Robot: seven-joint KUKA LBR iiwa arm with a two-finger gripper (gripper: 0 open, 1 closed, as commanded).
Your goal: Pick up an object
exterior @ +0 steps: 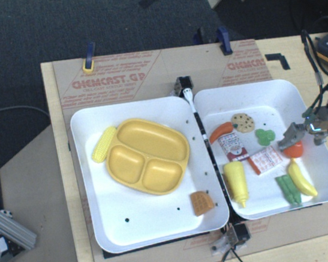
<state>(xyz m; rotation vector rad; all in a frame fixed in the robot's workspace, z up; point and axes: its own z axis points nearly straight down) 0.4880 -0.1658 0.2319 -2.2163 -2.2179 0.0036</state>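
My gripper (305, 132) hangs low over the right side of the right bin (256, 97), reaching in from the right. A red round piece (294, 151) lies just beneath its left tip, partly covered by it. Close by are a green piece (265, 136), a red-and-white packet (266, 159), a yellow banana (302, 178) and a green pod (288, 190). Nothing shows held in the gripper.
The right bin also holds a cookie (243, 122), a red sausage (221, 130), a small label packet (231, 144) and a yellow mustard bottle (236, 182). In the left bin (103, 214) lie a yellow divided plate (146, 157), a corn cob (104, 143) and a brown cracker (202, 202).
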